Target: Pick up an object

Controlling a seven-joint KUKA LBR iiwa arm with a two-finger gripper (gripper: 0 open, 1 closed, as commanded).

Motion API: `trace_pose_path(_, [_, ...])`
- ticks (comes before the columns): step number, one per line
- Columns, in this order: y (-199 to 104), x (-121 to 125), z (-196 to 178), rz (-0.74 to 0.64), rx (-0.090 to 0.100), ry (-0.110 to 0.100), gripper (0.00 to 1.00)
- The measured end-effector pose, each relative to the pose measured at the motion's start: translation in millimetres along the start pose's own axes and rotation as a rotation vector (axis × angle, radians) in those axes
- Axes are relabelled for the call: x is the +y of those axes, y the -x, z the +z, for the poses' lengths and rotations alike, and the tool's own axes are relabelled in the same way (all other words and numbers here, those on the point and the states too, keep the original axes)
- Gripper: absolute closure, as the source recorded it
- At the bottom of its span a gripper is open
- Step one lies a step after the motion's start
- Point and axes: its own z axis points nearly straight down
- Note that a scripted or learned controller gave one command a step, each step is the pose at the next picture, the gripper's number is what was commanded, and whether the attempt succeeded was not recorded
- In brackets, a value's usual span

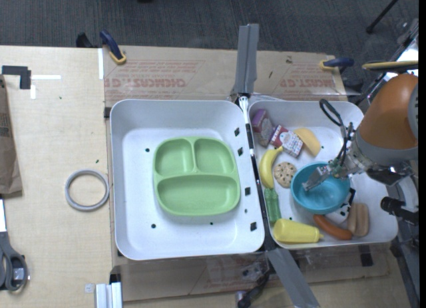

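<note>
The grey arm, orange band [397, 112] bright above its wrist, reaches in from the right over the right-hand bin [373, 237], its gripper [319, 178] lowered into a blue bowl [321, 192] that sits near the middle of that bin. Whether the fingers are spread or pinched together cannot be told from here; the tips are a blur against the bowl's inside. Around the bowl lie the playthings on offer: a banana [267, 165] and a round cookie [285, 173] just to its left, a yellow wedge [307, 140] and a red-and-white packet [289, 142] towards the far wall, a yellow block [295, 232] and an orange carrot [332, 227] along the near wall, and a tan hot-dog bun [359, 219] at the near right corner. The left-hand bin [126, 187] holds a green divided plate [196, 176], lying flat. A roll of tape [87, 189] rests on the bench [53, 134] to the left, well apart from both bins.
</note>
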Motion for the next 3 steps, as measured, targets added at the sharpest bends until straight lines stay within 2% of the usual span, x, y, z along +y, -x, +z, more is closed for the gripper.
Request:
trace_pose_path(1, [3.9, 39.0, 0.1, 0.062, -0.001, 0.000, 0.00])
trace_pose_path(2, [5.1, 39.2, -6.1, 0.064, 0.003, -0.003, 1.00])
trace_pose_path(3, [-35.9, 71.2, -56.2, 0.106, -0.014, 0.005, 1.00])
